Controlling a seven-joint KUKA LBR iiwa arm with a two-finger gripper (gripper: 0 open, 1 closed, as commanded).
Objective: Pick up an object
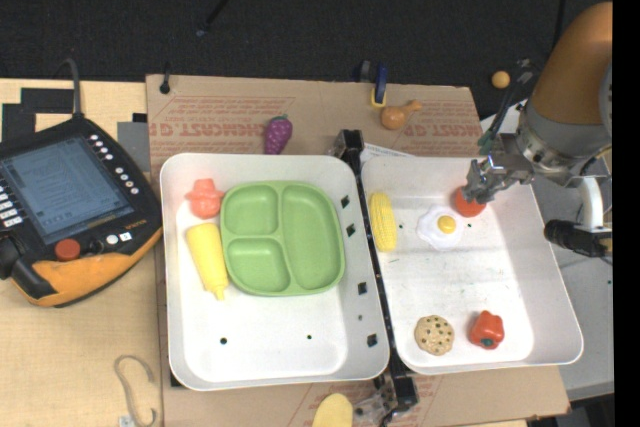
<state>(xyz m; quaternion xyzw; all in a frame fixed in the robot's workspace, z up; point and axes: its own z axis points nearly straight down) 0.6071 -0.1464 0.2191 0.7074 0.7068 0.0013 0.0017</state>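
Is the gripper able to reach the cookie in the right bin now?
Probably yes. The cookie lies apart from the red pepper, nothing over it, in the same bin as the gripper.

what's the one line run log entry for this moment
stage: at object | gripper: over red tomato, right bin | grasp: unconfirmed | nearby: fried egg, corn | left bin: green tray

Gripper (487,177) low over right bin (560,305), directly above a red tomato (466,204). Fried egg (441,226) just beside tomato; corn cob (382,220) at bin's left wall. Cookie (434,335) and red pepper (487,330) near front. Left bin (260,355): green divided plate (281,239), yellow bottle (208,258).
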